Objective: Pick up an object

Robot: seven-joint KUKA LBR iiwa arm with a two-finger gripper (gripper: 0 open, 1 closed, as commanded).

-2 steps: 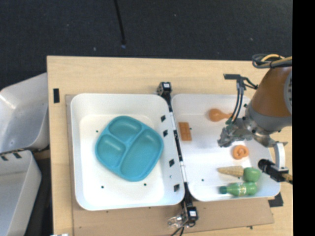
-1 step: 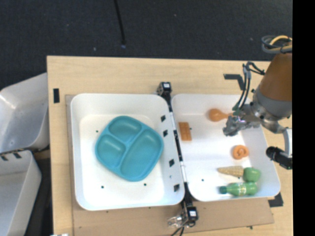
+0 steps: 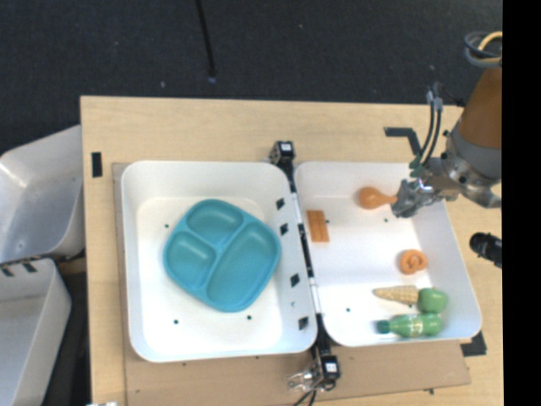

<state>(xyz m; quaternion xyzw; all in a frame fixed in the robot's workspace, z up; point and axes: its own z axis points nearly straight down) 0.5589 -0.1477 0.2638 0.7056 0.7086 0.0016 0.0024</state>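
My gripper [image 3: 406,203] hangs over the right bin [image 3: 355,311], near its far right corner. Just to its left lies an orange pear-shaped toy [image 3: 370,197], its narrow end pointing at the gripper. A small orange-brown block [image 3: 318,226] lies near the bin's left wall. A round orange piece [image 3: 412,262] sits toward the right wall. At the near right corner lie a cream cone-shaped piece [image 3: 397,294], a green ball [image 3: 432,299] and a green bottle [image 3: 412,326].
The left bin [image 3: 144,328] holds a blue divided plate [image 3: 221,254]. A black-clipped divider [image 3: 297,252] runs between the bins. The wooden bench [image 3: 101,227] borders both bins, and white containers [image 3: 34,218] stand off its left edge.
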